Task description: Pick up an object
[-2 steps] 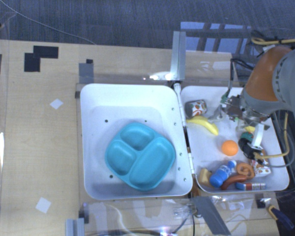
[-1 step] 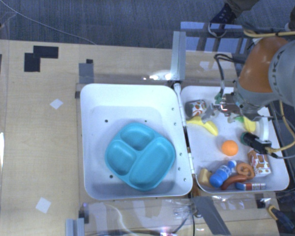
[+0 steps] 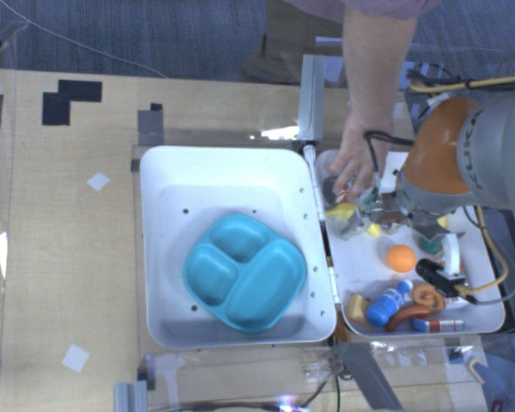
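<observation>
Camera view: gripper (image 3: 379, 209) low over the far-left part of the right bin (image 3: 485, 316), wrist covering it, so can't tell whether it's clenched or released. Nothing visibly held. A person's hand (image 3: 354, 172) reaches into the same corner, just beside the gripper. Pickable items are in the right bin: yellow piece (image 3: 343, 210) by the gripper, orange ball (image 3: 401, 258) mid-bin, blue bottle (image 3: 386, 305) at the near edge. Left bin (image 3: 154, 256) holds a blue divided plate (image 3: 245, 270)
</observation>
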### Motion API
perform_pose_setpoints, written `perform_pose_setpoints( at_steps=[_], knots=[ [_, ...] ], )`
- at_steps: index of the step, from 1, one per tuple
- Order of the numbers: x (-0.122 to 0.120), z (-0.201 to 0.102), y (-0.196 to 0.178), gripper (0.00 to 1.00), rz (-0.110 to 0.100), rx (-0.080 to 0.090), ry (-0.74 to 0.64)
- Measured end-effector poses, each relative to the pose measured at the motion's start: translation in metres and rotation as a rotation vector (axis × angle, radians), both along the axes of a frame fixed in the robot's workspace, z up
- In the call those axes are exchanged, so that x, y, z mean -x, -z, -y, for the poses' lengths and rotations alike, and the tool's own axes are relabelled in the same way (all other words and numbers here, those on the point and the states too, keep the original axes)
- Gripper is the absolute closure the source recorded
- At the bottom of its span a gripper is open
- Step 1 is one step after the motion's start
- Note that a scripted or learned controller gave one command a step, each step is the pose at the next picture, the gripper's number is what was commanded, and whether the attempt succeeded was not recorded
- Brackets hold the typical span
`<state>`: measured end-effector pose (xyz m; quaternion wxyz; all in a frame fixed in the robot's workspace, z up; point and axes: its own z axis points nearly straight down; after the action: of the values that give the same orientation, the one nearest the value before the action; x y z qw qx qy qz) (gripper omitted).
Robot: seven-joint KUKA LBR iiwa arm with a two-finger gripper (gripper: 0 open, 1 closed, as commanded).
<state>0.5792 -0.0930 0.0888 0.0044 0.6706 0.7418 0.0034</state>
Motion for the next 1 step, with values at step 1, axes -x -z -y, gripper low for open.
perform_pose_setpoints(
  at_steps=[1],
  knots=[
    [-0.0565, 0.018, 0.0018, 0.0, -0.004, -0.001, 0.119]
  ],
)
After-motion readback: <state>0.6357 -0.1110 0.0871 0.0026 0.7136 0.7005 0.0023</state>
